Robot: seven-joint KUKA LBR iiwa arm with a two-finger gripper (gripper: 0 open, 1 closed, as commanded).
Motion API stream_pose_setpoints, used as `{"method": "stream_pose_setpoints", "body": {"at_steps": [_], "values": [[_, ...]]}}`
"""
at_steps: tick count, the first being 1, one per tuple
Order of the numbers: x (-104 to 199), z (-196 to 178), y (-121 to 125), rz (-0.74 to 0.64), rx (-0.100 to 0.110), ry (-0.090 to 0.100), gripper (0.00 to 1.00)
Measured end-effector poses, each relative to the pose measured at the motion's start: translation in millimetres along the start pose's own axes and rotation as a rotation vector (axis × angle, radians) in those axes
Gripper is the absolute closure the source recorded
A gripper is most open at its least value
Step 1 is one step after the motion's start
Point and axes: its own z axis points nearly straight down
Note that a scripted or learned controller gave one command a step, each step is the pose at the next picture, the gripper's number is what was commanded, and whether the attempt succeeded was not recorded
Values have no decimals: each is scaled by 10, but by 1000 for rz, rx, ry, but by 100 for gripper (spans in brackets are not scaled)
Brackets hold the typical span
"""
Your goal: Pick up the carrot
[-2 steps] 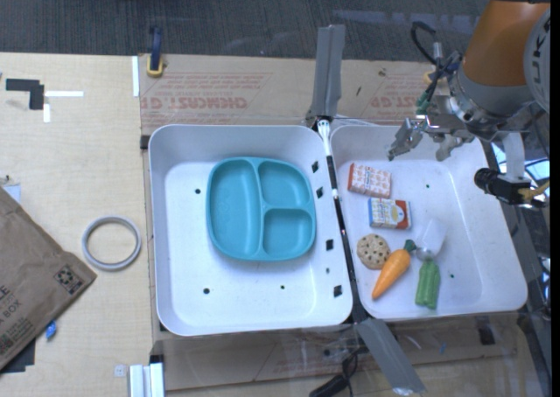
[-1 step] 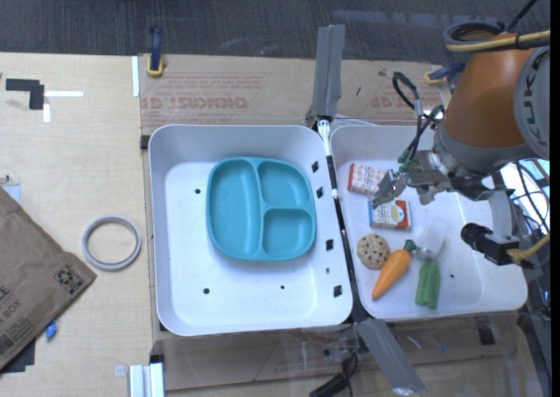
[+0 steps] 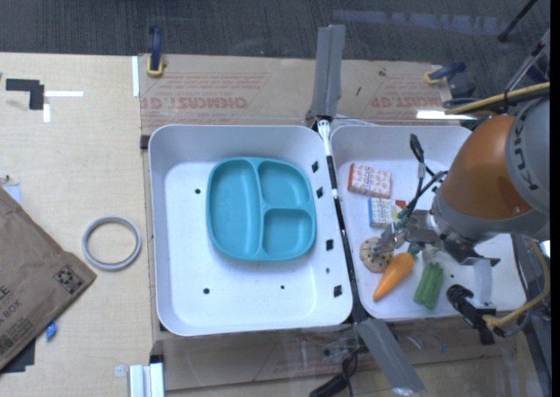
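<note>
Lowest in the view, along the worktop's (image 3: 79,142) near edge, a brown cardboard box (image 3: 26,286) juts in at the left corner. Just beyond it a ring of tape (image 3: 111,241) lies flat on the wood.

To the right, in the right bin (image 3: 350,137), the carrot (image 3: 393,274) lies near the front wall, tilted, its pointed tip toward the bin's front left corner. A green vegetable (image 3: 429,285) sits just beside it on the right. A cookie (image 3: 374,253) rests at the carrot's upper left, close to touching it.

At the carrot's thick end hovers the pincer (image 3: 408,233), hanging from the grey arm with its orange band (image 3: 490,172). How far its fingers are spread I cannot tell, and nothing shows between them; the carrot lies on the bin floor.

Farther back in that bin sit a small blue-and-white packet (image 3: 381,211) and, behind it, a red-and-white box (image 3: 370,180).

Across the divider, the left bin (image 3: 175,299) holds a teal divided plate (image 3: 261,208) with three compartments, roughly centred.

Beyond both bins lies printed cardboard (image 3: 227,94), with clamps at its far corners.
</note>
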Motion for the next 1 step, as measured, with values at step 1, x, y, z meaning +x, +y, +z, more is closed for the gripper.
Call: {"method": "stream_pose_setpoints", "body": {"at_steps": [1], "values": [[-1, -96, 9, 2, -1, 1, 100]]}}
